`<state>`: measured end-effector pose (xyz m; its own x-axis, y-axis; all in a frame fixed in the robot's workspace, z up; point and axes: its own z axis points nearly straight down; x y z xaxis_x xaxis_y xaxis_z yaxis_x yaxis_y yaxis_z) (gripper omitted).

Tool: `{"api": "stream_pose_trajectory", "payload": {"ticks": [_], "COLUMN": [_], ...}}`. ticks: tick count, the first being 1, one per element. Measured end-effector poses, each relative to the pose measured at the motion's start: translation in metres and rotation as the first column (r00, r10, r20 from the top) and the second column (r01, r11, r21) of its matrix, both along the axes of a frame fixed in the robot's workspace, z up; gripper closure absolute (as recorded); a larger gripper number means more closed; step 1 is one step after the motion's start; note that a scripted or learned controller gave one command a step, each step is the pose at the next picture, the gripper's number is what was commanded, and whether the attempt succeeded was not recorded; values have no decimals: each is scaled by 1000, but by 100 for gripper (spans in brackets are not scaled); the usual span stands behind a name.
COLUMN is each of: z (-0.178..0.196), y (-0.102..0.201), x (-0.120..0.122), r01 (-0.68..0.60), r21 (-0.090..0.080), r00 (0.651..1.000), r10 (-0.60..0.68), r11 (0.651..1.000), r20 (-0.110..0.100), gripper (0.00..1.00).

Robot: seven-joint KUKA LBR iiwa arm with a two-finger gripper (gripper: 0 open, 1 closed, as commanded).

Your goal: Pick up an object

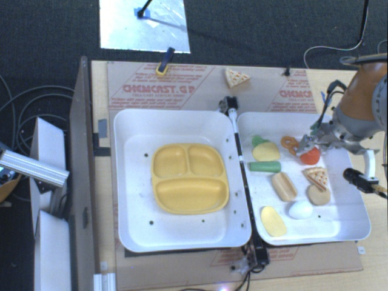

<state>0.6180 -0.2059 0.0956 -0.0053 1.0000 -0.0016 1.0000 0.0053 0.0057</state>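
Over the right white bin (354,220) the grey arm with its orange band reaches in from the right, and its two-finger gripper (308,145) sits low beside a round red toy tomato (310,157), its metal fingers just at the tomato's far-left edge; whether the jaws are spread or pressed together cannot be told. Close on the left of the tomato lies a brown toy pretzel (290,143), crowding the gripper's approach. Farther left lie a pale yellow potato-shaped piece (266,152) with a small green piece (259,141) at its far end, and a green cucumber-like stick (264,167) just nearer. Nearer in that bin lie a tan hot-dog bun (284,186), a triangular pizza slice (316,176), a brown cookie-like lump (319,194), a white egg (299,210) and a flat yellow oval (273,221): ten pieces in all. One yellow three-compartment plastic plate (189,179) lies in the left white bin (130,162). One wedge-shaped toy slice (237,77) rests on the bench beyond the bins.
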Motion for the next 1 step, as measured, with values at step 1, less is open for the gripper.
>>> {"api": "stream_pose_trajectory", "payload": {"ticks": [1], "z": [75], "y": [86], "x": [38], "r01": [-8], "r21": [2], "r00": [1000], "r10": [8], "r11": [1000], "r20": [6], "gripper": [100]}}
